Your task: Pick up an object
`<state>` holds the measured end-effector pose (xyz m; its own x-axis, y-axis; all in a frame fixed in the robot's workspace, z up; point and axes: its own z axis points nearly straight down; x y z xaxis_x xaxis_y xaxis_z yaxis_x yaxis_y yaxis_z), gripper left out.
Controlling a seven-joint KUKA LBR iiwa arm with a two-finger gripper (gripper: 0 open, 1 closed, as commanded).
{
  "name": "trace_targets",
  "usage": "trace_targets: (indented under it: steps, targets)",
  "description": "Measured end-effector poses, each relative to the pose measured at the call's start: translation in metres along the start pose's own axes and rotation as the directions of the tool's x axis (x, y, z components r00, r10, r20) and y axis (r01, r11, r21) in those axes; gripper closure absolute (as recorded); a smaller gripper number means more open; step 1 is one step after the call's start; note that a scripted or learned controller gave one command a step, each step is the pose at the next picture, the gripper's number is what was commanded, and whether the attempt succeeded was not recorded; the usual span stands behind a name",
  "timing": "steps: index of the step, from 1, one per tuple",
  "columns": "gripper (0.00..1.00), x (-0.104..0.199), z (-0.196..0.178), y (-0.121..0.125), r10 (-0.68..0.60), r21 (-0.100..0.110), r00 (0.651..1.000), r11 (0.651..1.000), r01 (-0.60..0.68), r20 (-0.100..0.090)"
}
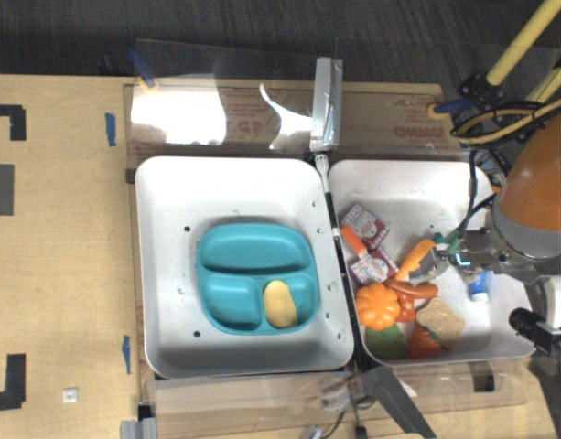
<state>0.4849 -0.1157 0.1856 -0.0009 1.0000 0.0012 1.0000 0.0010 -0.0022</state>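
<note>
Beside claw (433, 262), carrot (414, 258)

The KUKA iiwa arm (534, 210): a rounded orange band (539, 183) above a grey wrist ring, black cables (474, 210) looping alongside it, and a small metallic gripper (433, 262) with a blue-lit patch and a green spot near its base. A black fitting sits lower on the arm.
</note>
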Motion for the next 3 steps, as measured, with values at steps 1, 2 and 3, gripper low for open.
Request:
trace_targets:
  steps: [1, 2, 3]
  targets:
    - [0.0, 0.008, 0.085, 0.07, 0.138, -0.012, 0.99, 0.99, -0.138, 0.001]
    - [1.0, 0.009, 0.074, 0.072, 0.14, -0.017, 0.99, 0.99, -0.14, -0.002]
    - [1.0, -0.019, -0.017, 0.066, 0.025, -0.009, 1.0, 1.0, -0.025, 0.003]
